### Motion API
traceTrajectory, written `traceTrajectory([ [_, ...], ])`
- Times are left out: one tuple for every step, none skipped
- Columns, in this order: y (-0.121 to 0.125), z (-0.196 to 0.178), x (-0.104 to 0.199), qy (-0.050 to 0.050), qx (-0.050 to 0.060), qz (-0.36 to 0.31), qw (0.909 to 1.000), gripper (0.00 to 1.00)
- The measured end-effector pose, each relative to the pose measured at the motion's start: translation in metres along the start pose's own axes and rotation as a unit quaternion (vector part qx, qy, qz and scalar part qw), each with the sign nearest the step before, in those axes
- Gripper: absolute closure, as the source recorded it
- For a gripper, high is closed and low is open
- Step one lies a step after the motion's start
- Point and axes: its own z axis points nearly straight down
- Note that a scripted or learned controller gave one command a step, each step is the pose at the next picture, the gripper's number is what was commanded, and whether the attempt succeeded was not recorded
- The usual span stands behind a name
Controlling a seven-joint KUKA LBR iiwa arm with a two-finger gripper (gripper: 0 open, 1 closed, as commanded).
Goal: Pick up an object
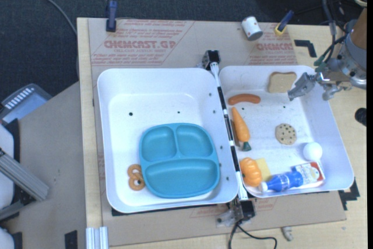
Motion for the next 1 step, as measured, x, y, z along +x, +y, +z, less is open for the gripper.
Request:
traceTrajectory([
  [-0.0534,0.1032,-0.0115,0.000,0.001,0.000,1.0000,0.00],
])
